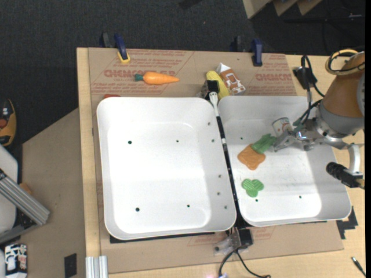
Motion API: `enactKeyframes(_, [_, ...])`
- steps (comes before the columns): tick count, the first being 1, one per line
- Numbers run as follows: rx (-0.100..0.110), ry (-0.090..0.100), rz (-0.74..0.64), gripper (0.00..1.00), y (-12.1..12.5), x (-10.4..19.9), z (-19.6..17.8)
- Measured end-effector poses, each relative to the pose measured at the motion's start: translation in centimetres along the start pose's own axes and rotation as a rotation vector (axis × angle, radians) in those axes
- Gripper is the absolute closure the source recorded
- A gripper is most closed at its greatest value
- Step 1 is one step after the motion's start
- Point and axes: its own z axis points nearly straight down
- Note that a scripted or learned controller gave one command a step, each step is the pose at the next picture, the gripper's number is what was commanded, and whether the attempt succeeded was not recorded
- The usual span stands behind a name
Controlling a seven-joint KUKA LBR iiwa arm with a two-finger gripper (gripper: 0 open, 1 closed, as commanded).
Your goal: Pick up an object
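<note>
Metal gripper [282,133] sits low at right of centre, in the right bin [324,213]; how wide it's spread, can't tell. Green piece [264,143] right at its tip, orange object [251,157] touching that, green leafy item [253,186] lower down.

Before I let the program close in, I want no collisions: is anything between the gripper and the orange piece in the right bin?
Yes: a green piece lies between the gripper and the orange piece.
</note>
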Motion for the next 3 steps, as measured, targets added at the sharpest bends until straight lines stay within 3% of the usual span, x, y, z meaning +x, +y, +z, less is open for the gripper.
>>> enactKeyframes(2, [0.002,0.002,-0.001,0.00,6.6,9.6,0.0])
enactKeyframes(3, [-0.001,0.000,0.000,1.00,6.7,9.4,-1.3])
